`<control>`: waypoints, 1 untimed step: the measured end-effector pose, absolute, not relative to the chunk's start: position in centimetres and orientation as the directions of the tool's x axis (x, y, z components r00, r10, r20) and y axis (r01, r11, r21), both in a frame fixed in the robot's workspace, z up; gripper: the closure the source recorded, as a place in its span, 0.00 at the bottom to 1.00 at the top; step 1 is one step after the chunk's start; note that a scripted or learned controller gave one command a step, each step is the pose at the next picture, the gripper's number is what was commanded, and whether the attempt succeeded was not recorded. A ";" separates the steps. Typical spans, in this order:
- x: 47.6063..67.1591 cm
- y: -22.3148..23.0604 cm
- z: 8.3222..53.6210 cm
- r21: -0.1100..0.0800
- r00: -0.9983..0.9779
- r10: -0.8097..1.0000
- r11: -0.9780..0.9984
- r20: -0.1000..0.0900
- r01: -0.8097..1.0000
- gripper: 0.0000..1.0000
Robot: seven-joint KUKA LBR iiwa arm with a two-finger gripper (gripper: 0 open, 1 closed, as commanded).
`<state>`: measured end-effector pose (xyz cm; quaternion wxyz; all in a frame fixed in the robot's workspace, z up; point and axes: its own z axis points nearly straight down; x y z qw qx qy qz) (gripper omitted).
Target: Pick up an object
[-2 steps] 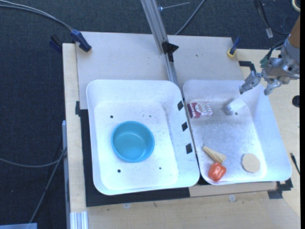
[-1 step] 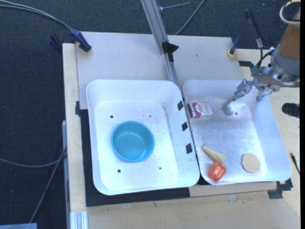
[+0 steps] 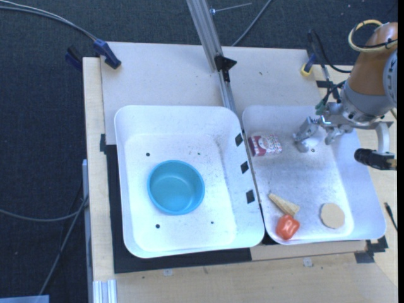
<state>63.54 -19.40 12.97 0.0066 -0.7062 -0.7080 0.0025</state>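
Observation:
My gripper (image 3: 307,139) hangs over the far part of the right bin (image 3: 360,188), its fingers pointing left and down with nothing seen between them. A small red and white packet (image 3: 264,145) lies to its left near the bin's far left corner. Toward the near side of the same bin lie a tan wedge (image 3: 283,203), a red pepper-like toy (image 3: 287,226) and a round tan cookie (image 3: 332,216). A blue bowl (image 3: 176,187) sits in the left bin (image 3: 136,226).
A metal pole (image 3: 208,30) slants across the bench from the top to the divide between the bins. Black clips (image 3: 246,166) line the seam between the bins. Blue clamps and cables sit at the bench's far corners.

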 end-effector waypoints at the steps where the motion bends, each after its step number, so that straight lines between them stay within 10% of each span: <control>1: 63.4 -19.3 9.3 -0.014 -0.002 1.000 0.002 0.006 1.000 0.00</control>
